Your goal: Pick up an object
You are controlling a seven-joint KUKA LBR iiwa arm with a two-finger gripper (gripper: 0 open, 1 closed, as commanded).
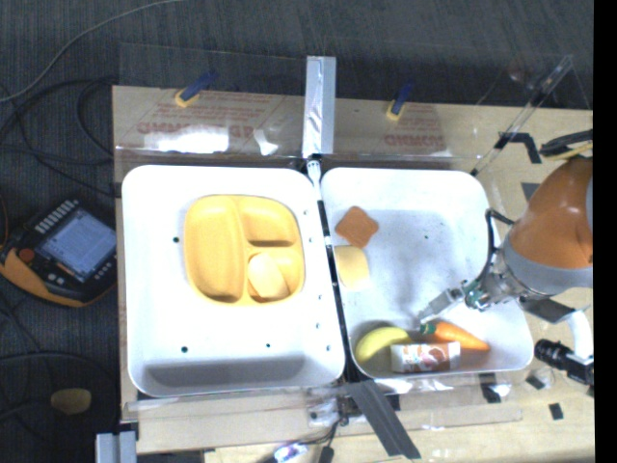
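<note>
The right bin (405,196) holds an orange toast-like piece (358,226), a pale yellow block (353,266), a yellow rounded fruit (378,341), an orange carrot (459,335) and a small white and red package (424,357). My gripper (445,304) reaches in from the right, low over the bin's near right part. It sits just above the carrot's green end and the package. Nothing is visibly held in it.
The left bin (154,345) holds a yellow divided tray (241,249). The grey arm with its orange band (559,225) stands over the right bin's right wall. A metal divider (319,95) and clamps lie behind the bins.
</note>
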